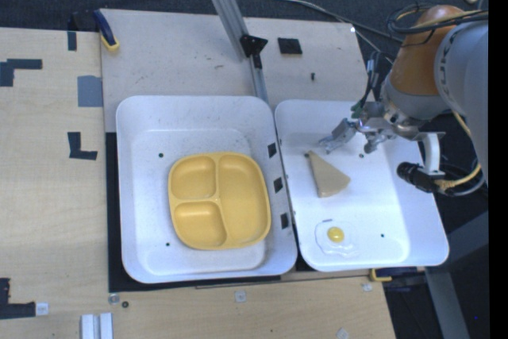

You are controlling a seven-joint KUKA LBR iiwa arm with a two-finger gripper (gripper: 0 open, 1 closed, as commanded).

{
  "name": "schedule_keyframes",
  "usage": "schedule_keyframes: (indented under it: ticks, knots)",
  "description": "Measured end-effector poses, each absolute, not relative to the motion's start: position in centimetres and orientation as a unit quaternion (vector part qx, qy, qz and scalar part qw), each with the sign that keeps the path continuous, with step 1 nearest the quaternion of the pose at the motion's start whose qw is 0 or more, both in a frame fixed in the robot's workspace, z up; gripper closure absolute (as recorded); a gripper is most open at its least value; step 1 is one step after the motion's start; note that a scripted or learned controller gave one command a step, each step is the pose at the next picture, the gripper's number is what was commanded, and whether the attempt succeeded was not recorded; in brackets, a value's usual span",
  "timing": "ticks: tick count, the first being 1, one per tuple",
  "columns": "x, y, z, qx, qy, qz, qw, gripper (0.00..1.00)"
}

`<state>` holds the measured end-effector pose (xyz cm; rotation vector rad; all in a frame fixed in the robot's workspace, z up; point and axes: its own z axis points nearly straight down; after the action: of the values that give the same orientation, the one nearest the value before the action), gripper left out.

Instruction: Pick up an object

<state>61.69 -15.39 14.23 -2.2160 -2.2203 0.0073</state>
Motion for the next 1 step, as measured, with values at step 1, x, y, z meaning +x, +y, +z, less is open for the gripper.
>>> schedule_keyframes:
  ticks: [1]
  knots:
    - [61.61, -15.32, 8.89, -0.707, -0.707, 0.0015, 0.001, 0.0]
